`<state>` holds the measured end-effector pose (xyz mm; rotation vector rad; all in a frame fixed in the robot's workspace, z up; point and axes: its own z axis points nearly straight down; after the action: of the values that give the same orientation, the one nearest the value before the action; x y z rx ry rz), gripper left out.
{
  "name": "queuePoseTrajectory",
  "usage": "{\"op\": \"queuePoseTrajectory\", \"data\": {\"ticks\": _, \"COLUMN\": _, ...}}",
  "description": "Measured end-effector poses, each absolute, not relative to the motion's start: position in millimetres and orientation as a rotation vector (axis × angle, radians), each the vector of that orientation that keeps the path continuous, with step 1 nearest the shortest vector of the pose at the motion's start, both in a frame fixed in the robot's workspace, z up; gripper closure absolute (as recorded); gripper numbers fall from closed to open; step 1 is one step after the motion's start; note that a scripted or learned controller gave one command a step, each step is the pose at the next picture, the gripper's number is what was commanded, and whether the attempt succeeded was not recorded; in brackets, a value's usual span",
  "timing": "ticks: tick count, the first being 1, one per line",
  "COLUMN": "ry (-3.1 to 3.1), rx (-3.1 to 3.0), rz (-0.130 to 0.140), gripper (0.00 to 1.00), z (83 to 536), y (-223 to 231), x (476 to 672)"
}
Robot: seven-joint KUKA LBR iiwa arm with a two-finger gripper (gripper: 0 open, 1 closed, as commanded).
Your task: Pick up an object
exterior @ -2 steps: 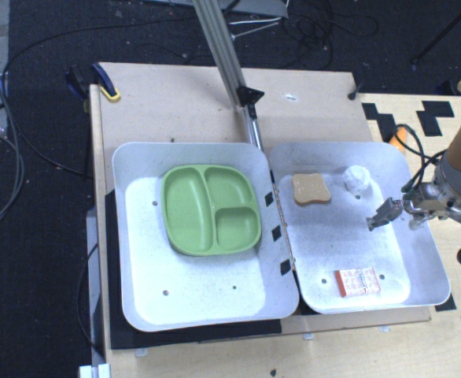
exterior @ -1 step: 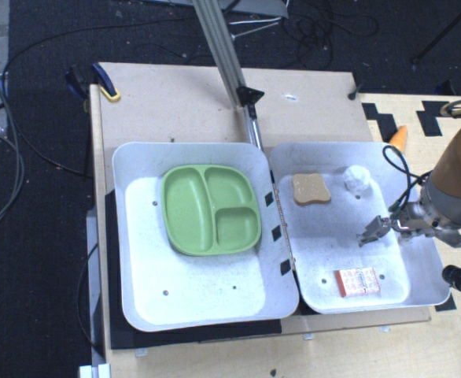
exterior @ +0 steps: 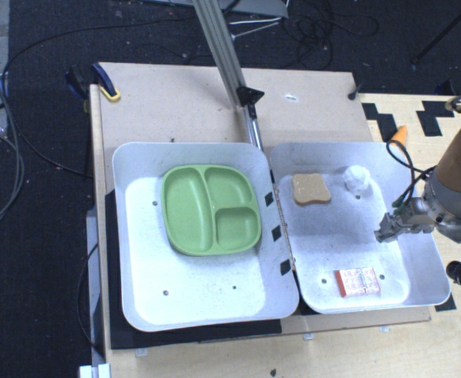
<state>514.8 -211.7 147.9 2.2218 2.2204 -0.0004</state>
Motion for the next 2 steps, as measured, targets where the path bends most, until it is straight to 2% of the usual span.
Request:
{"op": "queuePoseTrajectory", "data": {"ticks": 1, "ry": 2.22, "rx": 2.221, "rz": 0.001, "gripper": 1.0, "z": 196.2, "y": -210.0, "x": 505.8}}
{"op": "queuePoseTrajectory", "data": {"ticks": 2, "ry": 2.221, "rx": 2.218, "rz": 0.001, "gripper": 1.0, "z": 205.0, "y": -210.1, "x": 506.6}}
